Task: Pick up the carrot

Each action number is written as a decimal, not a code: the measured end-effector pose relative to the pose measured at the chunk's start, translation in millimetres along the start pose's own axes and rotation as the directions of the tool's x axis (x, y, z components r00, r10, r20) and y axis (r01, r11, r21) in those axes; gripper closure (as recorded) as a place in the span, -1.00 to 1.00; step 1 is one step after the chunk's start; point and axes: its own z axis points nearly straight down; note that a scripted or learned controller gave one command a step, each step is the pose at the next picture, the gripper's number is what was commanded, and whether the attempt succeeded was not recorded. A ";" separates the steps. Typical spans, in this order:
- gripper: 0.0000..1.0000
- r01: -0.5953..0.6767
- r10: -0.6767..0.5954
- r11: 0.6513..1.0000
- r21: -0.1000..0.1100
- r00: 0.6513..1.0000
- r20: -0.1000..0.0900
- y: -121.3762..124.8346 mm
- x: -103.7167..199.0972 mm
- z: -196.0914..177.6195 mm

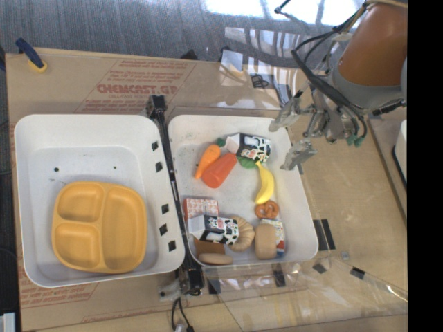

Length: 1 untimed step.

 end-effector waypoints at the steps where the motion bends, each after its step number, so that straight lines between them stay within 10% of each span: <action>1: -1.00 -0.081 0.081 0.997 -0.006 0.997 -0.013 39.1 -0.2 127.0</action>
